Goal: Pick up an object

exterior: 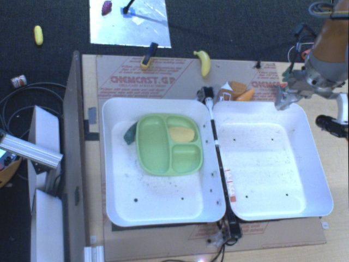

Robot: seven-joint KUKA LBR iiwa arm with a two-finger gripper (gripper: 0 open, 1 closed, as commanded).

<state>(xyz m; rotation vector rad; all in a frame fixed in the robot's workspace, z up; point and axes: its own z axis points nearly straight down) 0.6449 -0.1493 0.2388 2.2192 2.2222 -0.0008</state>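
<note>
In the left bin (pixel 120 201) lies a green divided plate (pixel 163 152). A yellow block (pixel 182 134) rests in the plate's upper right compartment. A dark teal object (pixel 130 133) pokes out from under the plate's left edge. My gripper (pixel 283 99) hangs at the far right corner of the right bin (pixel 272 201), just above its rim, on the grey arm with the orange band (pixel 331 40). Nothing is visible in its grasp.
Behind the bins on the board lie a yellow banana (pixel 204 63), orange pieces (pixel 240 91) and a small yellow-and-dark tool (pixel 148 56). A black divider strip (pixel 216 146) runs between the bins. A silver sheet (pixel 128 12) and cables (pixel 22 108) lie on the floor.
</note>
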